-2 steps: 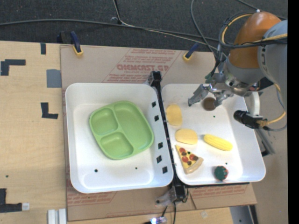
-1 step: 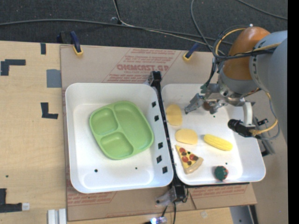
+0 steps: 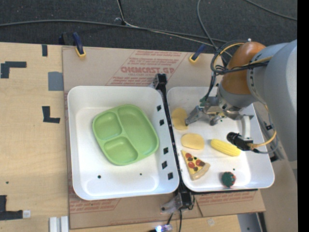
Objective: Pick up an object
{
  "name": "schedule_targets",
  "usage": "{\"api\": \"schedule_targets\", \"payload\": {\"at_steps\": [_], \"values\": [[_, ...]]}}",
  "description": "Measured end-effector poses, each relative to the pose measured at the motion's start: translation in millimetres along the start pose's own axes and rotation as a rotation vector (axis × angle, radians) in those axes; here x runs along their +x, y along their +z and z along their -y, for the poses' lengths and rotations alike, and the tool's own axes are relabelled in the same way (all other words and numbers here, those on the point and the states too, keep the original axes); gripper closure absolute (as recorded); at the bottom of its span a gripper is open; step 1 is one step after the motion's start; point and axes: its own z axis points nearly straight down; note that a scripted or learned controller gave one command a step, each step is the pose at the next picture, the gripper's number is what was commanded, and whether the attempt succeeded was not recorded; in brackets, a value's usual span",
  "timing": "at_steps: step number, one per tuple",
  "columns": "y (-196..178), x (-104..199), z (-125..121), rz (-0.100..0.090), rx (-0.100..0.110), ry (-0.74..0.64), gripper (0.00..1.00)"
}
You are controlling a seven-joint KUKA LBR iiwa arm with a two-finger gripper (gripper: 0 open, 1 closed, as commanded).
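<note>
Gripper (image 3: 195, 117) open, right of center, nothing held. Corn (image 3: 225, 147) (probably light, hard, slick): grab across middle.

Robotics lab: cardboard-topped bench (image 3: 145, 66), clamps (image 3: 78, 47), loose cables (image 3: 145, 28), 2 bins (image 3: 77, 129)

Green divided tray (image 3: 126, 134) lies in left bin (image 3: 79, 144); black cables (image 3: 145, 27) behind.

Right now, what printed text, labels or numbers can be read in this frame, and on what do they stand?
"CHEMCAST GP", red, printed at a slant on the brown board under the bins.
More red print repeats across that board; too small and blurred to read.
No legible marks on the green tray or the toy food.
</note>
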Motion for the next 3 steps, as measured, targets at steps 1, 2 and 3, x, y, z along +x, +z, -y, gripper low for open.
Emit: {"api": "schedule_targets", "payload": {"at_steps": [1, 2, 3], "values": [[-13, 1, -1, -0.001, -0.002, -0.001, 1.00], [-55, 5, -2, -0.001, -0.007, 0.000, 1.00], [-106, 3, -13, 0.000, -0.008, 0.000, 1.00]]}}
